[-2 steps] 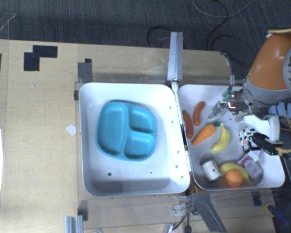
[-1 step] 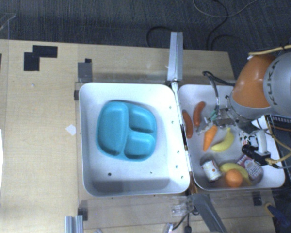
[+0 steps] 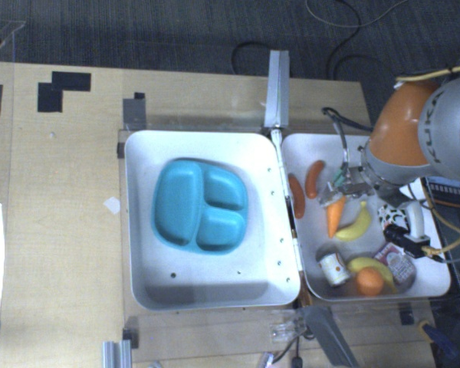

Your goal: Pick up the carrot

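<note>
The carrot is a short orange cone lying in the right bin, with its wide end up towards the gripper and its tip towards the bin's front. The gripper hangs from the grey and orange arm directly over the carrot's wide end, touching or just above it. The wrist hides the contact.
Around the carrot lie two sausages, a banana, a small can, a second banana, an orange, a packet and a black-and-white toy. The left bin holds a blue divided plate.
</note>
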{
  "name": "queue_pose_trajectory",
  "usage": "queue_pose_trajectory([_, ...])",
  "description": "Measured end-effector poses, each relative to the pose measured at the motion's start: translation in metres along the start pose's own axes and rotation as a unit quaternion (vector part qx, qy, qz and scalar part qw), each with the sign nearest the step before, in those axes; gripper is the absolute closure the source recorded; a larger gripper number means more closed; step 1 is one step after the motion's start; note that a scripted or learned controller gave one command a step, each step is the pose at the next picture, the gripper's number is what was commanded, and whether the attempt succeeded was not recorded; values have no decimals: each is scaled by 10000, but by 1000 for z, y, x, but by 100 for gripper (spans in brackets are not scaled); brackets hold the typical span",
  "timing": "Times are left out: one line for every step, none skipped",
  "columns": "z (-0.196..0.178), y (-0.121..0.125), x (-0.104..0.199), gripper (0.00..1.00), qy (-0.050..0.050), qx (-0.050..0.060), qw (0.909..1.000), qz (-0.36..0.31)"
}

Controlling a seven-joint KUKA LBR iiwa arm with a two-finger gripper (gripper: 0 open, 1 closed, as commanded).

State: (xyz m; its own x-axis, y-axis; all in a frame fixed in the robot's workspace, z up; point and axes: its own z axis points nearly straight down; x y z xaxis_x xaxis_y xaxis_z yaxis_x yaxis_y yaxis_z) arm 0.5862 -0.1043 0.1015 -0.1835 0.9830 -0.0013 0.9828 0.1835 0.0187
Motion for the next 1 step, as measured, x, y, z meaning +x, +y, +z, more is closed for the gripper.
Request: queue_pose_trajectory([-84, 49, 50, 100, -4, 61, 9975, 700])
